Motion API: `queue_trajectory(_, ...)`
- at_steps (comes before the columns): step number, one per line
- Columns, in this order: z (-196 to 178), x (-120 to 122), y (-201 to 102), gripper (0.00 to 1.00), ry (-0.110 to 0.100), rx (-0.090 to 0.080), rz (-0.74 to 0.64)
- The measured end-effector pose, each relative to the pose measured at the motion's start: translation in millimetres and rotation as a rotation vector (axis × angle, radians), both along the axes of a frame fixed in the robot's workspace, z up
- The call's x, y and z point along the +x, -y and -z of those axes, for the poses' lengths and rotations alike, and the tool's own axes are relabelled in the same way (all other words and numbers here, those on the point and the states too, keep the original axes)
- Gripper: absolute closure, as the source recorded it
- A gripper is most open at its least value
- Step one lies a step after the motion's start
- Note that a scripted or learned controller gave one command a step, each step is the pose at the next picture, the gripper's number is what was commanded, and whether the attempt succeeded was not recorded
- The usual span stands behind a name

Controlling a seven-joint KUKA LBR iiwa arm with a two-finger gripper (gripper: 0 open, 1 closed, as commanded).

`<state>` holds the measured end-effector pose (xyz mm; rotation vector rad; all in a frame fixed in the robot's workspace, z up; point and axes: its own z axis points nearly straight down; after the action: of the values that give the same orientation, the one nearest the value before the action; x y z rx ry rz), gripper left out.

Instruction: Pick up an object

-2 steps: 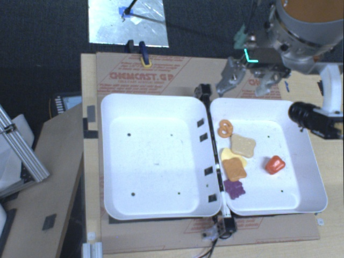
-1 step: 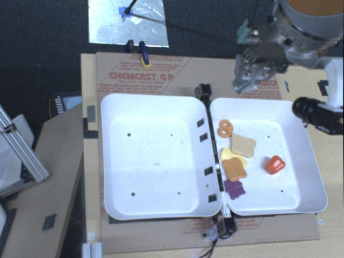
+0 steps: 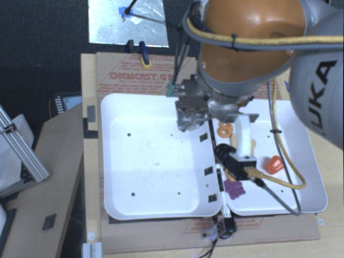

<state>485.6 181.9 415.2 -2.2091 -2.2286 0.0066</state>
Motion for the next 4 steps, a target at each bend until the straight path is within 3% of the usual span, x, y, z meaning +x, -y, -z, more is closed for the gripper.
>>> queue_trajectory(1,-67.2,1.1,5.6,1.00,0.010,0.003,0.004)
queue_trajectory(2,-122.0,1.0,-8.3,1.00,0.011,0.003,0.003)
queue_trajectory(3,-131.2,1.0,-8.5,1.00,0.010,0.003,-0.002)
queue_trajectory(4,-119.1,0.4,-51.0,1.00,0.006,0.001,0.002)
